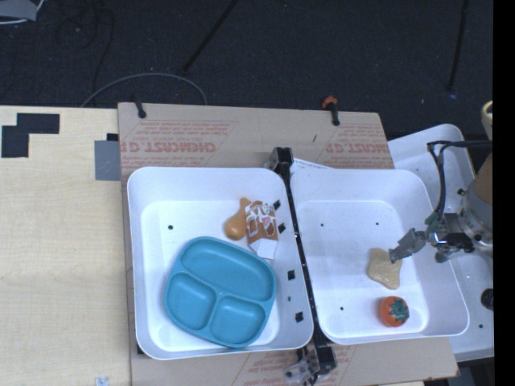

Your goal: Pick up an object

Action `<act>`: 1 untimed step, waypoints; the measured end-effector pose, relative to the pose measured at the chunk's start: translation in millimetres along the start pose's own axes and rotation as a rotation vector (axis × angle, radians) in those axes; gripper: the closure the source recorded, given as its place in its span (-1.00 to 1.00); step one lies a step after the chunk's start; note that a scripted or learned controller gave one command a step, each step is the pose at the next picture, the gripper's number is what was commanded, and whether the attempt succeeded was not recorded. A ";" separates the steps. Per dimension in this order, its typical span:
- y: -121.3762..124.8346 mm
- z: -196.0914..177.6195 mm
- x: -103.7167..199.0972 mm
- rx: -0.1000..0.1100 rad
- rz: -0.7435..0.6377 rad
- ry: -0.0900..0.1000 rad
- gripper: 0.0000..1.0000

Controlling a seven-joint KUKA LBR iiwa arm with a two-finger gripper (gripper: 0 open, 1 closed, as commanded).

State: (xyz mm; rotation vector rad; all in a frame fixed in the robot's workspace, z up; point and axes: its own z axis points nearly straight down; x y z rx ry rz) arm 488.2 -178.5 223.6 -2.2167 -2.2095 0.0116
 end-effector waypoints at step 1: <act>2.5 -5.7 0.1 -0.012 -0.003 -0.003 -1.00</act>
